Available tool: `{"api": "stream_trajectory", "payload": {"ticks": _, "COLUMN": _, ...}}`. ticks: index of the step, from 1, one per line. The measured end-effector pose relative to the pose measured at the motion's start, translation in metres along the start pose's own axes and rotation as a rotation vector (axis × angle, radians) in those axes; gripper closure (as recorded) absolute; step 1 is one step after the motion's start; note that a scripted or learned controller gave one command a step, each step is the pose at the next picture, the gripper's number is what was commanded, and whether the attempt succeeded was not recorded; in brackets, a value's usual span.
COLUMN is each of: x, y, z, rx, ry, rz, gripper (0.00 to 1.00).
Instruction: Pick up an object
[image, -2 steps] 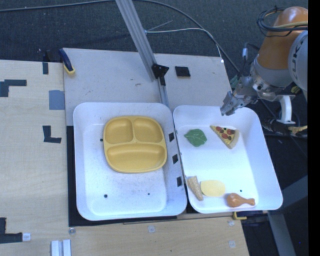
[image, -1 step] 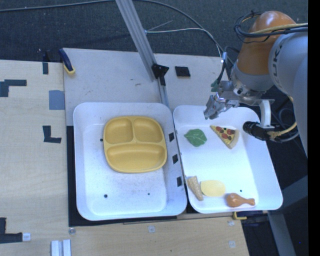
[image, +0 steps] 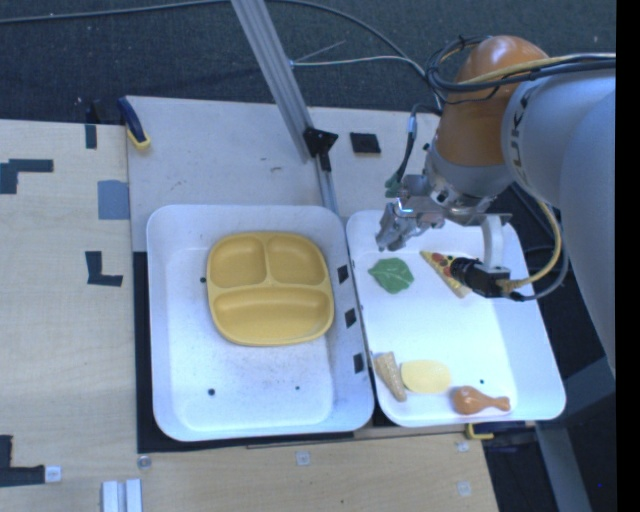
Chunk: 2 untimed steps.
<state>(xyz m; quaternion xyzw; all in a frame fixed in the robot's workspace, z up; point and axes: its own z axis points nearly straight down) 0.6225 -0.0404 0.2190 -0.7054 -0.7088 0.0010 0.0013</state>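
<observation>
2 white bins sit side by side on the table (image: 60, 300). The left bin (image: 170, 330) carries a yellow divided plate (image: 270, 288). The right bin (image: 500, 340) carries the loose things to pick from: a green leaf (image: 392, 274) near its far left corner, a pizza slice (image: 445, 270) just beside it, and along the near edge a small corn cob (image: 389, 376), a pale yellow chip (image: 426, 376) touching or nearly touching the cob, and a chicken drumstick (image: 478, 402).

The gripper (image: 392, 232) hangs over the far left corner of the right bin, just above the leaf, with nothing visibly between the fingers. Whether they stand wide or narrow I cannot tell; they are too small and dark against the wrist.

The likely target is the leaf. It looks thin and flat, so the fingers may close over it and slide off, or press on the bin floor and lift nothing. The bin wall is close too; a descent slightly off could clip the rim or shove the bin.
</observation>
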Motion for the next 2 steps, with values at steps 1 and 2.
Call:
{"api": "stream_trajectory", "payload": {"ticks": 1, "x": 0.054, "y": -0.011, "z": 0.009, "rx": 0.0, "ry": 0.0, "rz": 0.0, "gripper": 1.0}}
{"api": "stream_trajectory", "payload": {"ticks": 2, "x": 0.1, "y": -0.02, "z": 0.014, "rx": 0.0, "ry": -0.001, "rz": 0.001, "gripper": 1.0}}
